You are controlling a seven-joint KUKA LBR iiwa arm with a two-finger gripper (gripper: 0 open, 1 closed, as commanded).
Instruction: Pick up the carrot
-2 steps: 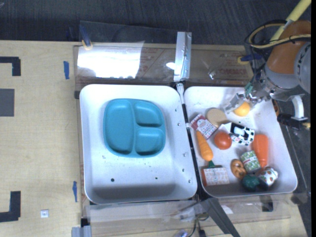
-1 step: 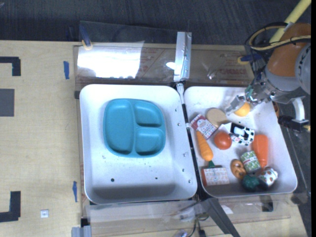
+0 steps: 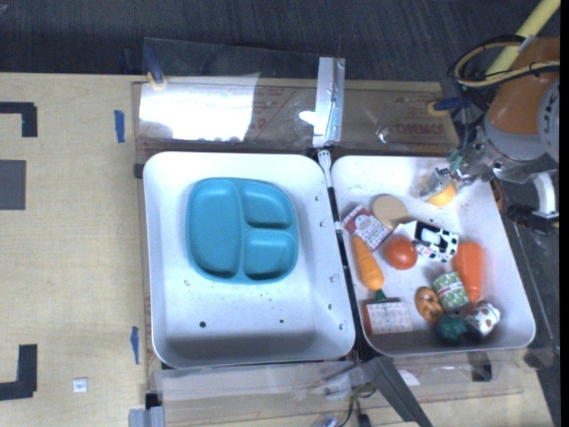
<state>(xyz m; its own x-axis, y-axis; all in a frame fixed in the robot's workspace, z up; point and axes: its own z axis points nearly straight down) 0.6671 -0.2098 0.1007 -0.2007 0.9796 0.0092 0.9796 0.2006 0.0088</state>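
Claw (image 3: 442, 182): we cannot tell its state; it hangs above a yellow toy (image 3: 442, 196).
Carrot (image 3: 367, 262): well apart, beside tomato (image 3: 401, 253).

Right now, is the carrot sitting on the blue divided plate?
No. The carrot lies in the right bin among the other toy foods, while the blue divided plate sits in the left bin.
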